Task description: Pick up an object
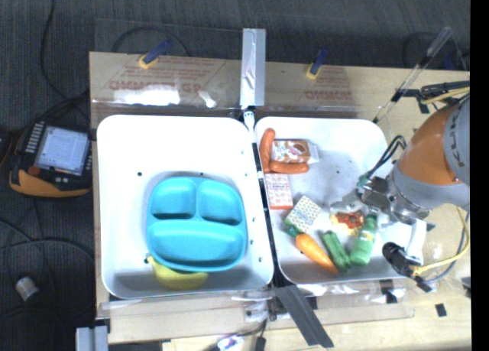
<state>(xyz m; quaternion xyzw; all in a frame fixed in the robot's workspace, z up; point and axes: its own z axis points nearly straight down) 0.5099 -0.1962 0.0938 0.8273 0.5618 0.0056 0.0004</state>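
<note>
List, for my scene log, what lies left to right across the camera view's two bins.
Blue divided plate over a yellow item → sausage → checkered packet → carrot → green bottle → gripper.

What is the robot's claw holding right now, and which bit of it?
It cannot be told. The gripper sits low in the right bin, over the small toys near the green bottle, but no toy is plainly seen between its fingers.

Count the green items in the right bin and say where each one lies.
3. A dark green vegetable lies beside the carrot, a lighter green bottle lies just right of it, and a green-checked packet sits above the carrot. The arm could hide more.
</note>
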